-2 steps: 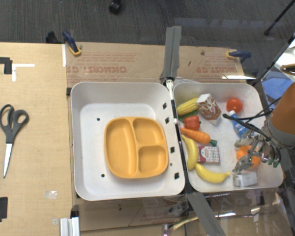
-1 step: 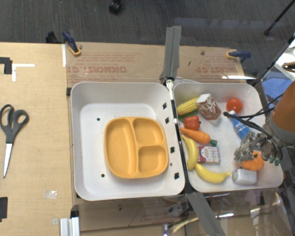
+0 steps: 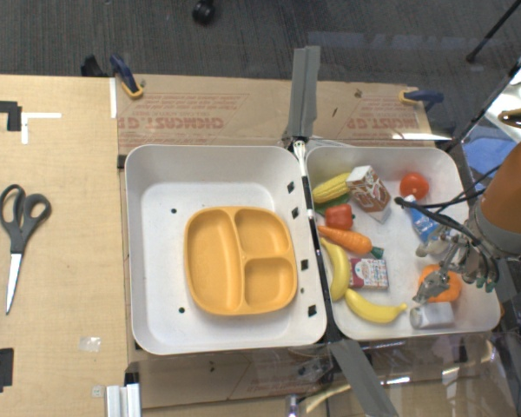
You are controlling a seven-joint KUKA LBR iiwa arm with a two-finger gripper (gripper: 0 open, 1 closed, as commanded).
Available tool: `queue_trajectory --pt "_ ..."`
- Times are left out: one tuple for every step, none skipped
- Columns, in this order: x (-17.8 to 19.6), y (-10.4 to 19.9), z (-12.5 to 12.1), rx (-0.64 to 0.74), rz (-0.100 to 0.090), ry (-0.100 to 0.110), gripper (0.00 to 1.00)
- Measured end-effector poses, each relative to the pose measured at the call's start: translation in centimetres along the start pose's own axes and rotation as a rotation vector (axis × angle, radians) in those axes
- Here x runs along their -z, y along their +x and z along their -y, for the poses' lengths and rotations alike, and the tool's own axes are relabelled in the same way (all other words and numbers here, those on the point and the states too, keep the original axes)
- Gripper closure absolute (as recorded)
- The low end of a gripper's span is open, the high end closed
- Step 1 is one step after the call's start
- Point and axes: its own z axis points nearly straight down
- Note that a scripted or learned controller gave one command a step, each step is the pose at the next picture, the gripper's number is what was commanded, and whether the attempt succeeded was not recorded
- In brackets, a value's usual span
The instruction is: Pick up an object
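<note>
The right bin [image 3: 469, 189] holds several toy foods: a yellow corn cob [image 3: 332, 187], a brown and white packet [image 3: 369, 189], a red tomato [image 3: 413, 185], a carrot [image 3: 347, 239], two bananas [image 3: 337, 268] [image 3: 375, 307] and a pink carton [image 3: 369, 274]. My gripper [image 3: 427, 273] is low over the bin's right front corner. It is open, with its fingers on either side of a small orange piece [image 3: 443, 288]. A pale grey block [image 3: 431, 316] lies just in front of it, and a blue item [image 3: 424, 226] just behind.
In the left bin [image 3: 148, 233] lies a yellow divided plate [image 3: 241, 260]. Scissors [image 3: 17, 233] lie on the bench far left. The bins' shared wall [image 3: 311, 241] runs between them. Black cables cross above the right bin near the arm [image 3: 508, 202].
</note>
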Motion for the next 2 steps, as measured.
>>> queue_trajectory --pt "-0.35 0.79 0.28 -0.127 0.017 -0.004 0.00" --pt "0.37 0.90 0.18 -0.122 0.011 -0.002 1.00"
